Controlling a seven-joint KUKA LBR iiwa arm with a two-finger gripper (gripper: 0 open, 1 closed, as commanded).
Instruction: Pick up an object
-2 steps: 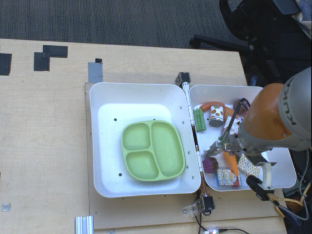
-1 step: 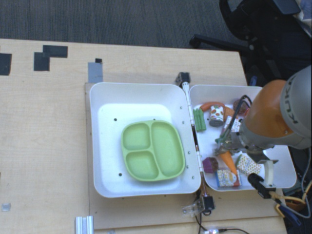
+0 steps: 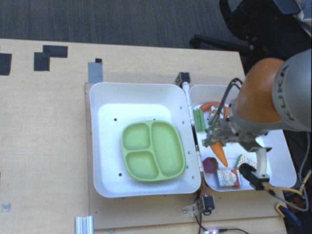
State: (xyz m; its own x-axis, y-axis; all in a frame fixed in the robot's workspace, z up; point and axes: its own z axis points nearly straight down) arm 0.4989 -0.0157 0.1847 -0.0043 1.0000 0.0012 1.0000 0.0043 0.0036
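Claw (image 3: 218, 139) hangs low over the right bin (image 3: 285, 172), seemingly aiming at the carrot (image 3: 219, 153) just beneath it; how it's set I cannot tell. A small carton (image 3: 227, 178) lies nearby.

Arm (image 3: 273, 99): grey, orange band, enters from right of frame, angled downward. Gripper (image 3: 218, 136): right of centre, pointing down.
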